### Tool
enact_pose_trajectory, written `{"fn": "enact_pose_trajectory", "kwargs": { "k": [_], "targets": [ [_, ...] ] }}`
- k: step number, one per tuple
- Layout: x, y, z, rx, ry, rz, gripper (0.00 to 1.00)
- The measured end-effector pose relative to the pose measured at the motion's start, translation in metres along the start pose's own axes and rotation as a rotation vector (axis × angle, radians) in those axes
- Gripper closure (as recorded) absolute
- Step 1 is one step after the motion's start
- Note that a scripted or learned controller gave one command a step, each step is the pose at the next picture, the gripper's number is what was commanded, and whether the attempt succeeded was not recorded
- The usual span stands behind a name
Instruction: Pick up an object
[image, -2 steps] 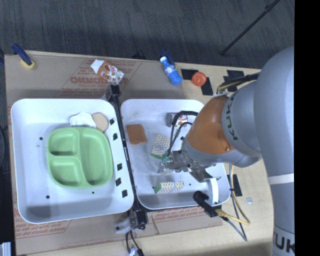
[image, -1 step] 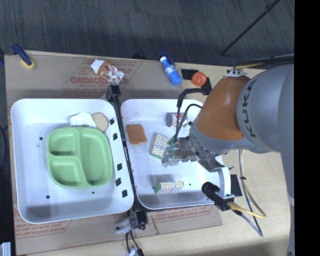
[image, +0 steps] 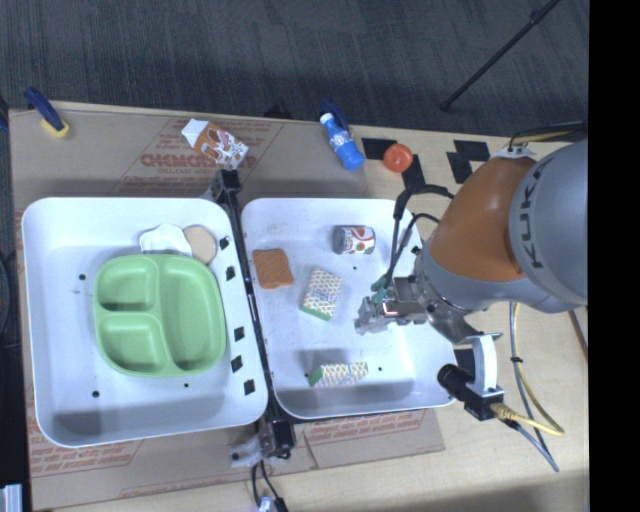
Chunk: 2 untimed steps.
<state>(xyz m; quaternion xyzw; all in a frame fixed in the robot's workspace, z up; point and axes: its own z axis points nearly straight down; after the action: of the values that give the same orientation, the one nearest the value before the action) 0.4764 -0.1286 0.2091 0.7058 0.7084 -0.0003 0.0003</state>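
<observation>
The arm's end effector (image: 375, 312), its grip state unclear, hovers low in the right bin (image: 395, 215) beside a patterned block (image: 322, 293), seemingly lining up a pick.

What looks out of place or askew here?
Three items sit outside the bins on the cardboard behind them: a small carton, a blue bottle on its side, and an orange ball. In the right bin, the can lies tipped over.
</observation>
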Motion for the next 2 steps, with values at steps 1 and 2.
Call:
{"fn": "enact_pose_trajectory", "kwargs": {
  "k": [1,2],
  "targets": [
    [0.015,0.0,0.017,0.002,0.001,-0.004,1.0],
    [-0.016,0.0,0.005,0.001,0.001,-0.001,1.0]
  ]
}}
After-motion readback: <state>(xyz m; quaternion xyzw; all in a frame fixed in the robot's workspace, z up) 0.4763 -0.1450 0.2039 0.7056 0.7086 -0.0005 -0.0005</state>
